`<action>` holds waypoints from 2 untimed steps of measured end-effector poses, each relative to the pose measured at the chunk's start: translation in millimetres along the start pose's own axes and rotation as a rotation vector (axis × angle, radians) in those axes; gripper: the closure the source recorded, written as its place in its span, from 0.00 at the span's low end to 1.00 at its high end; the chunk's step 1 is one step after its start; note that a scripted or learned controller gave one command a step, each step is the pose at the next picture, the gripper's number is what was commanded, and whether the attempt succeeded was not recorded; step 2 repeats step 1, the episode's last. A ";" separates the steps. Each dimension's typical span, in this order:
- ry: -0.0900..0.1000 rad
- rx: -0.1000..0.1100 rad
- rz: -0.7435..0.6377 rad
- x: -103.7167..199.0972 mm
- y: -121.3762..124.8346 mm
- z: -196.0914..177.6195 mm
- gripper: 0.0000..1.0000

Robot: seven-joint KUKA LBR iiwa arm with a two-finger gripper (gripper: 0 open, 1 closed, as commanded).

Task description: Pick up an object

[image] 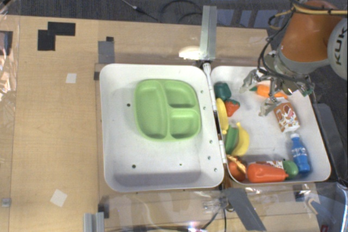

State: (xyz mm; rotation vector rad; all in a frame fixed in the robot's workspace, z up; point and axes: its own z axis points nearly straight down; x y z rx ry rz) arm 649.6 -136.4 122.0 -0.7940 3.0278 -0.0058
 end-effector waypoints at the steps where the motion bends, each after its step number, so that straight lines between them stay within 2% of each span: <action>1: -0.001 0.001 -0.098 12.4 -33.5 33.3 0.00; 2: -0.001 0.001 -0.098 12.4 -33.5 33.3 0.00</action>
